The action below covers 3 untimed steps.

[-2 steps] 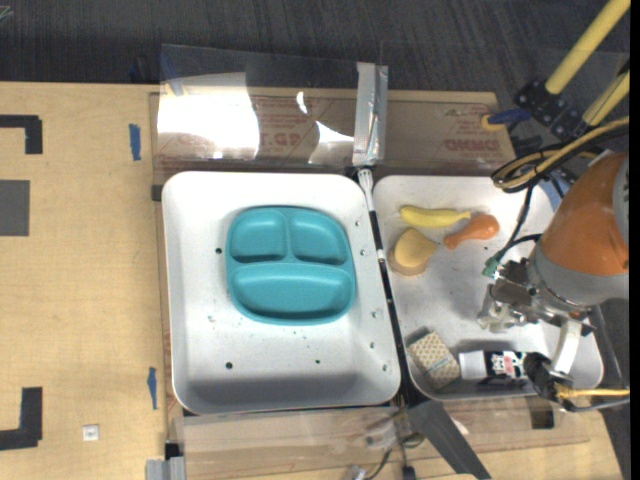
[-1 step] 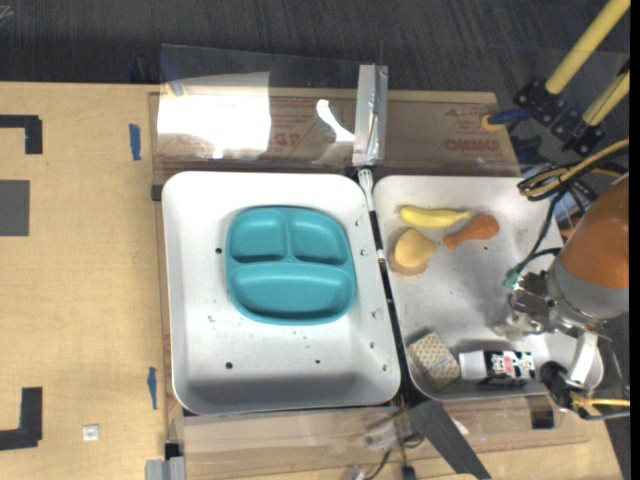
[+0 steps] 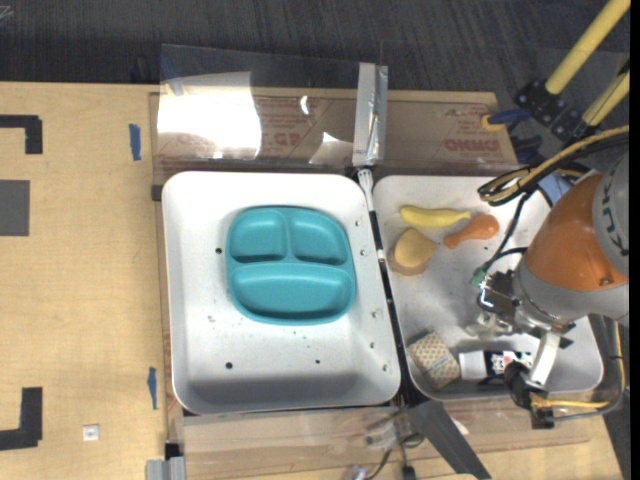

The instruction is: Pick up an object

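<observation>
A: Which object is the target?
B: Likely the patterned cylinder (image 3: 433, 357) at the right bin's (image 3: 585, 368) near edge. The gripper (image 3: 500, 360) sits low just beside it.
A: Holding it?
B: Cannot tell how the jaws stand. The step looks like closing in.
A: Other contents?
B: A banana (image 3: 432, 217), a tan lump (image 3: 412, 252) and an orange piece (image 3: 474, 230) are there too; the left bin (image 3: 190, 298) has a teal divided plate (image 3: 291, 265).

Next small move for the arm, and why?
Probably lower straight down a little. The gripper sits low in the right bin, right beside the white-and-black object lying next to the patterned roll, but nothing visibly sits between its fingers.
</observation>
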### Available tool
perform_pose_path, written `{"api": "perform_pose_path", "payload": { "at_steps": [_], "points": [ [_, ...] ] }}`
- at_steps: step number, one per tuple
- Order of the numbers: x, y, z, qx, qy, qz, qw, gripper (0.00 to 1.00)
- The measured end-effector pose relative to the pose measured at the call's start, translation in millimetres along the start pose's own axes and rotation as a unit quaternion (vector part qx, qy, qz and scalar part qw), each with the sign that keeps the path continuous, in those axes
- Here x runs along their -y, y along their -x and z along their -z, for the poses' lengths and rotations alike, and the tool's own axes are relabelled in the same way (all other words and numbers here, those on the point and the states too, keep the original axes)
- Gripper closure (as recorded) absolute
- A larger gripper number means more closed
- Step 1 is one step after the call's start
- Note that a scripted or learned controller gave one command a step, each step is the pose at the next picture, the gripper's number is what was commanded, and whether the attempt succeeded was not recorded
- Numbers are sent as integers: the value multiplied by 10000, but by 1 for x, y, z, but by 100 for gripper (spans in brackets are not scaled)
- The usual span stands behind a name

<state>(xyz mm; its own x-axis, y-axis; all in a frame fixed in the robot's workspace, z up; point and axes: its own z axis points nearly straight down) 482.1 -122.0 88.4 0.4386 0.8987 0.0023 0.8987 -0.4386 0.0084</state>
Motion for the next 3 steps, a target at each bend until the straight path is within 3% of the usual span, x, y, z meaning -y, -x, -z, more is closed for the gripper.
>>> {"api": "perform_pose_path", "payload": {
  "at_steps": [1,2,3],
  "points": [
    [32,-65,97,-6,-31,797,9968,100],
    [27,-56,198,-2,-20,1369,9906,100],
    [48,-91,95,0,-74,2512,9679,100]
  ]
}}
